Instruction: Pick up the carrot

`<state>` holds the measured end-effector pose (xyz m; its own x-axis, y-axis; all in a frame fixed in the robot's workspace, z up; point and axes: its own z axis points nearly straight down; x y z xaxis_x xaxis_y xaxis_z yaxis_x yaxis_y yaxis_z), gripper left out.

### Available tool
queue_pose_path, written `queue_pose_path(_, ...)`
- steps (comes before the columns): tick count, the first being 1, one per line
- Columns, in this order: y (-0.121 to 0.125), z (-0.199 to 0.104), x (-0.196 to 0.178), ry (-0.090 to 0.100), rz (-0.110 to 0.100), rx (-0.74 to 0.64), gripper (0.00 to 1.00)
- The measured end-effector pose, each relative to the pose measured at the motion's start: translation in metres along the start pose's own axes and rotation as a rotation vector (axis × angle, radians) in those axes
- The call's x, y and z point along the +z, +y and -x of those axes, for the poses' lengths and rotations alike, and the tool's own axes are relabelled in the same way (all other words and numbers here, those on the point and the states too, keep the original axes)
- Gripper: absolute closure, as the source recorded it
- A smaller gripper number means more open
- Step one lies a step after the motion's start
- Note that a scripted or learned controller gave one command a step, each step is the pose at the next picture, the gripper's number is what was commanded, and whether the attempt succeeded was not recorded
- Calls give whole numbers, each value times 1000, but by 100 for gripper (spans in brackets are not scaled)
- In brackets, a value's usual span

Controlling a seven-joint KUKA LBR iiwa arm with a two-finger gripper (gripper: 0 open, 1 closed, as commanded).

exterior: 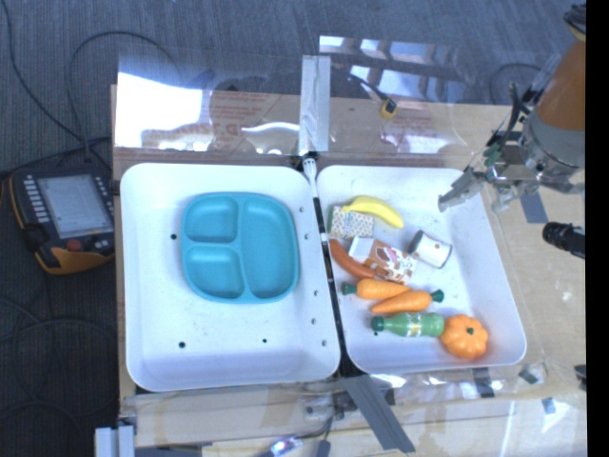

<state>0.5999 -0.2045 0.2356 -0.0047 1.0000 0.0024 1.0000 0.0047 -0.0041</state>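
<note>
At the near edge of the right shallow white bin [511, 298], a small orange toy pumpkin [465, 337] is sitting in the corner. A green plastic bottle [409, 326] is lying on its side just beside it. Just behind the bottle, two orange toy carrots are lying almost end to end. The nearer carrot [407, 302] is pointing its green top right, and the farther carrot [374, 289] is pointing its green top left, towards the divider. Behind them, a reddish-brown toy sausage [350, 263] is lying slantwise against a patterned snack packet [390, 263]. A white-and-grey can [430, 248] is tipped over nearby. Farther back, a yellow toy banana [373, 210] is curving over a small checkered box [352, 223].

In the left shallow white bin [133, 284], a blue divided plastic plate [238, 248] is resting.

The grey two-finger gripper [460, 194] is hovering over the right bin's far right corner, well apart from both carrots. Whether it is open or closed I cannot tell.
</note>
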Motion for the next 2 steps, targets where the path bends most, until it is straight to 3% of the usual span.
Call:
queue_pose_path(1, -100, 15, 111, 1, 0, -325, 0)
queue_pose_path(2, -111, -67, 146, -11, 14, -395, 0)
